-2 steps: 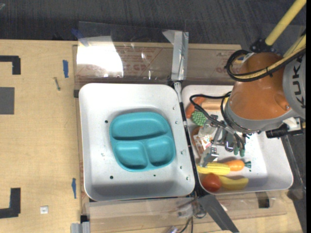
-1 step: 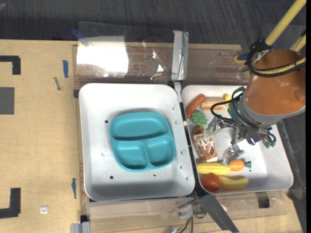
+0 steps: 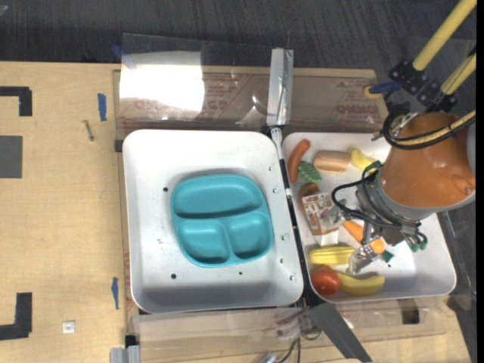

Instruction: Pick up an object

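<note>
We've got the gripper (image 3: 368, 249) hanging low over the right bin (image 3: 439, 271), right above the corn (image 3: 330, 256) and banana (image 3: 361, 282) where the toy food is heaped, presumably lining up a grab, but honestly we can't tell how its fingers are set.

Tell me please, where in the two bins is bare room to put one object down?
Left bin: bare white floor rings the teal divided tray, widest toward its far wall. Right bin: crowded; the sausage, corn, banana and tomato lie close, with the gripper above.
</note>
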Tool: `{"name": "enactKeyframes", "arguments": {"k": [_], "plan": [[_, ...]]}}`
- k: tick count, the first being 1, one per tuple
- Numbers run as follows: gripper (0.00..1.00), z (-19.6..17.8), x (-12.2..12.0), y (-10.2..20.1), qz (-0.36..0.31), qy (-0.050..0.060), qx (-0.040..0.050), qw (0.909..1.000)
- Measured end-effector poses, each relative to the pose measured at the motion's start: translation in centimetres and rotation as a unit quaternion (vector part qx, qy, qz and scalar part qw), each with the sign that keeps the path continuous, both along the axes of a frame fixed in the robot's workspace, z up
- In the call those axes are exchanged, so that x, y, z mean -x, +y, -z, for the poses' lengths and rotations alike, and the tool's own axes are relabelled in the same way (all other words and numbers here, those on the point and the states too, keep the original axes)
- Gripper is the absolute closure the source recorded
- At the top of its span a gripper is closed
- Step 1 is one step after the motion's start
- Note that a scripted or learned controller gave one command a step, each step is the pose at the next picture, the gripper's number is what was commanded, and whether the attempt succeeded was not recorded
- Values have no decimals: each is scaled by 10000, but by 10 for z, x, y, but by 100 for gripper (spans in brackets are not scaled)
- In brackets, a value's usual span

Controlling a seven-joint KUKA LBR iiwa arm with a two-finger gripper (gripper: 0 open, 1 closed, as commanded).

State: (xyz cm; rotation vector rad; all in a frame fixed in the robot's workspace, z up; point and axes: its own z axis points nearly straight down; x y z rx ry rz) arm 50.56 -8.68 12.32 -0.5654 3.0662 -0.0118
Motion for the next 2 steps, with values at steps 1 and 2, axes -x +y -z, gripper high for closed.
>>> {"name": "enactKeyframes", "arguments": {"k": [1, 2], "plan": [[0, 32, 6, -45, 116, 14, -8, 9999], [0, 31, 10, -75, 253, -31, -3, 9997]]}}
